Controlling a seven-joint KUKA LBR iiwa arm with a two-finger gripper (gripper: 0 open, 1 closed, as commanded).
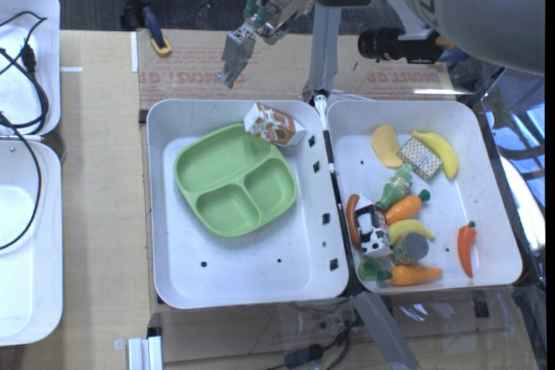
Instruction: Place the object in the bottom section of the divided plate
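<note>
Carton (273, 125) lies on green divided plate's (234, 179) rim, left bin (173, 273).

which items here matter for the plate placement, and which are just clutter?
Job items:
- divided plate, green, left bin
- small carton, at the plate's upper right edge
- gripper, above the bench beyond the left bin

Lying about, right bin:
- banana
- two carrots
- chili pepper
- cow-print carton
- yellow chip
</note>
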